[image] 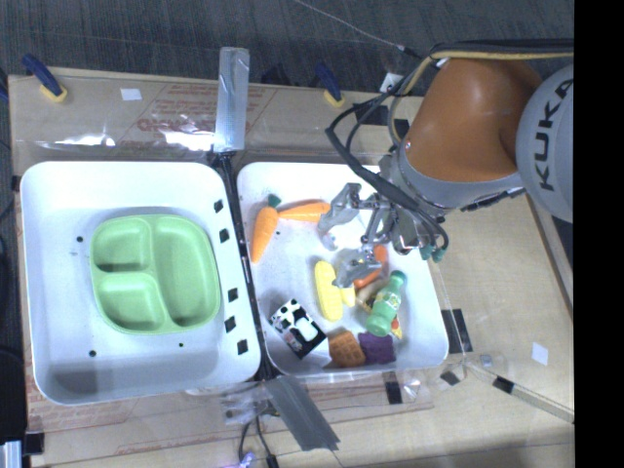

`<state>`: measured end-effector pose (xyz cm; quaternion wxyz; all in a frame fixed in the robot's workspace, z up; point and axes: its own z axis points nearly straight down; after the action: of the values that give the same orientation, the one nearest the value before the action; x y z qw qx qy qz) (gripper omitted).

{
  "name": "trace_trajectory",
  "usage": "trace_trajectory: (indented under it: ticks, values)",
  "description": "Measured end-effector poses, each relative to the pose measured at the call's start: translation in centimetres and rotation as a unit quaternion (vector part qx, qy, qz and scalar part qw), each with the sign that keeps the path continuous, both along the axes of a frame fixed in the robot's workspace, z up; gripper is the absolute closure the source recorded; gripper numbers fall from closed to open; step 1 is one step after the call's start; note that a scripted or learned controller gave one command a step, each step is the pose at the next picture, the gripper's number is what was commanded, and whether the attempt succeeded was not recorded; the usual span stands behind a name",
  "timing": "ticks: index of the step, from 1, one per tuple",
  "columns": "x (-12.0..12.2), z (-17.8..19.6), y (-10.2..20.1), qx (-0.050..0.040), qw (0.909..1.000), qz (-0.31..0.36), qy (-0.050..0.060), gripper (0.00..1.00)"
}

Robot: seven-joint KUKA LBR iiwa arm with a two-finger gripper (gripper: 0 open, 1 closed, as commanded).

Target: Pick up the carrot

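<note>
A: Jaws?
B: Gripper looks spread, nothing between its fingers, hovering over the right bin.
A: Carrot?
B: Carrot lies near that bin's left wall, beside another. Not grasped yet; whole pick remains.

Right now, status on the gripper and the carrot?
Gripper low in right bin, over toy pile. Carrot lies free at bin's left wall. Second carrot beside it; nothing on top.

The big black letters "KUKA" can be read on the grey arm at the right, turned sideways; red print is seen on the brown board behind the bins, too blurred to be read.
</note>
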<state>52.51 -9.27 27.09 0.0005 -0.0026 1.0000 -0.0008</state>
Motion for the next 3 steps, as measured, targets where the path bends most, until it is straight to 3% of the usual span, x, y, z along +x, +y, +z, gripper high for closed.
trace_trajectory:
  ticks: [1,2,3]
  values:
    - [2.5,-12.2,-1.3,0.0023,0.9947,0.103,0.005,0.0]
    - [7.4,-17.5,-0.7,-0.004,0.9918,0.128,-0.001,0.0]
    - [7.6,-16.5,-0.2,-0.0024,0.9913,0.132,-0.003,1.0]
